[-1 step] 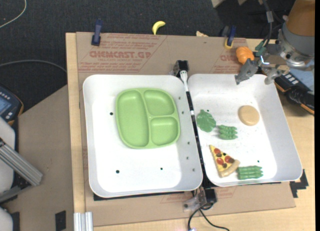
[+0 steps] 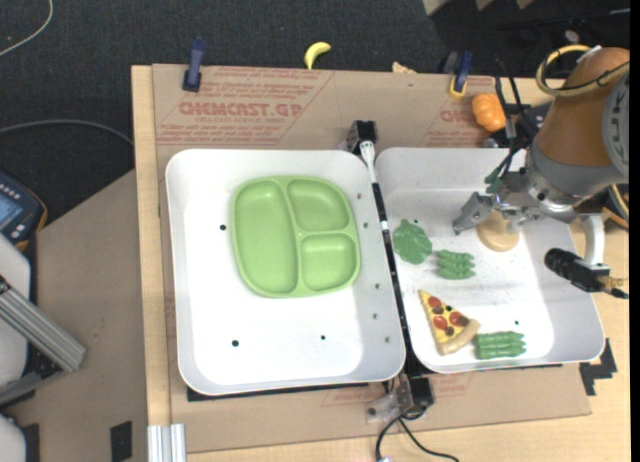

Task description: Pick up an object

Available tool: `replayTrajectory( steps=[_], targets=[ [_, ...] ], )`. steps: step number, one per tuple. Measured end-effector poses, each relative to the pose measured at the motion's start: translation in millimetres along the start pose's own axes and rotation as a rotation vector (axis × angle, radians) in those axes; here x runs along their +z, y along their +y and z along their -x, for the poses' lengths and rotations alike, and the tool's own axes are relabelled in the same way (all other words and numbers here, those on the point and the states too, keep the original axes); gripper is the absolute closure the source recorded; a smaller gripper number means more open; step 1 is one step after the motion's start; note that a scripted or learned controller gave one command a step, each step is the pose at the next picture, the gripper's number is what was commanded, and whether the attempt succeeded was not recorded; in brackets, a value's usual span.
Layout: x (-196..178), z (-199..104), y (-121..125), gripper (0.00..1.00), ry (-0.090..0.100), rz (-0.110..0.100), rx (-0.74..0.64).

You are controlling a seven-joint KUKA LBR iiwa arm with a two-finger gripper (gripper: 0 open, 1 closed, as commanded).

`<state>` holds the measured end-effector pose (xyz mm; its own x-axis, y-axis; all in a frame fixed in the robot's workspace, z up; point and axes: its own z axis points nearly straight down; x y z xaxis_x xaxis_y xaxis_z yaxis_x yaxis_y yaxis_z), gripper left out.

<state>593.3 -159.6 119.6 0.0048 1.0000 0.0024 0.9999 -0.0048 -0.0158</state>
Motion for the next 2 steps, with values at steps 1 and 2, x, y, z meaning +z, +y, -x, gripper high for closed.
replayTrajectory(
  steps=[1,2],
  targets=[
    [34.5,60.5,30.9,0.0,0.013,0.016,-0.005],
    [34.7,-0.4,8.4,0.0,0.001,0.012,-0.009]
  ],
)
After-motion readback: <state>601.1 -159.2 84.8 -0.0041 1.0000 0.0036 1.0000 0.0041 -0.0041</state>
